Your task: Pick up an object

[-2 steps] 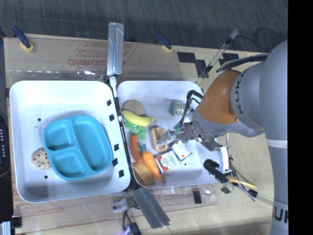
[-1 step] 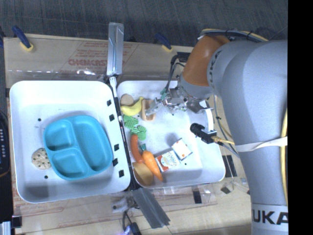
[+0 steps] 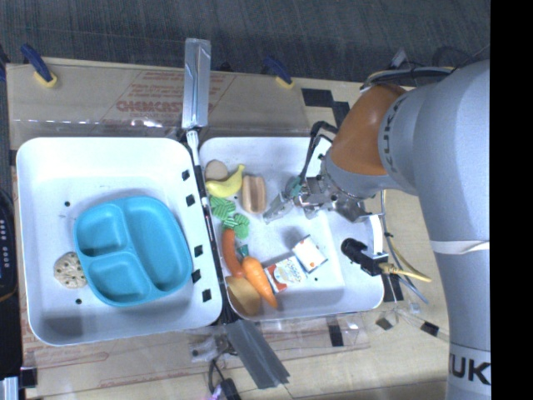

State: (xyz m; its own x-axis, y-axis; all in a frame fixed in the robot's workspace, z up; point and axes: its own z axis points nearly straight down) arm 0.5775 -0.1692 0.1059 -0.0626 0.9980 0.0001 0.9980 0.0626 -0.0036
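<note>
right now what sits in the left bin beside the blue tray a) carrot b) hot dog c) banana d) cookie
d, the round cookie lies in the left bin against the blue tray's left edge; the other foods are in the right bin.

The arm (image 3: 433,140) runs off the right edge and covers the right bin's (image 3: 250,148) far corner. The tool's (image 3: 279,208) fingertips are too small to read. The print on the two small cartons (image 3: 298,265) is too blurred to read.
</note>
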